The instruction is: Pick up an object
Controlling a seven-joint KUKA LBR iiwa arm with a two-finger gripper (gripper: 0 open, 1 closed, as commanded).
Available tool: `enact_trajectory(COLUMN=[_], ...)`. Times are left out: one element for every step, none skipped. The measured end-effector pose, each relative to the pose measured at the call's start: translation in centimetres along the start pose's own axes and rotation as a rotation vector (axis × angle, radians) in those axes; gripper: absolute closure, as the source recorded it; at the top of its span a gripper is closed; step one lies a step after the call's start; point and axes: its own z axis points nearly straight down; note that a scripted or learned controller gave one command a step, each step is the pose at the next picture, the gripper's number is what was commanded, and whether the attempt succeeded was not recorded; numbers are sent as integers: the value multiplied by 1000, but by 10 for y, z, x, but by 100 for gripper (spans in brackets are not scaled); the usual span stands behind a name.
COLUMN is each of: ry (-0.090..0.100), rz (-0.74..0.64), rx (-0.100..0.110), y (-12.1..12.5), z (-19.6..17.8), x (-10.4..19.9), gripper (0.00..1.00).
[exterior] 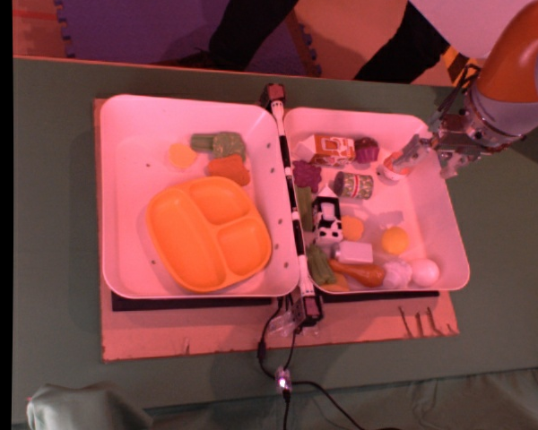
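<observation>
The right bin (448,231) holds several small toys: a carton (330,148), a dark purple piece (367,150), a green can (353,184), a black-and-white cow (327,221), an orange ball (394,239), a carrot (360,273) and a white ball (424,271). My gripper (431,159) hangs over this bin's upper right corner, open, with nothing between its fingers. A small orange-and-white toy (394,166) lies just left of the left fingertip (413,150); whether they touch I cannot tell.
The left bin (130,150) holds an orange divided plate (208,233), a yellow disc (181,156), a green piece (219,141) and an orange piece (229,170). A black-and-white bar (287,186) separates the bins. Cables (282,356) trail off the front.
</observation>
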Motion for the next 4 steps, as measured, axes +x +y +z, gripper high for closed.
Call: enact_trajectory(ry=[0,1,1,-2], rz=[0,0,0,-1], rx=[0,7,7,-11], y=[0,-6,2,8], z=[0,60,116,137], x=[0,3,3,1], gripper=[0,0,0,0])
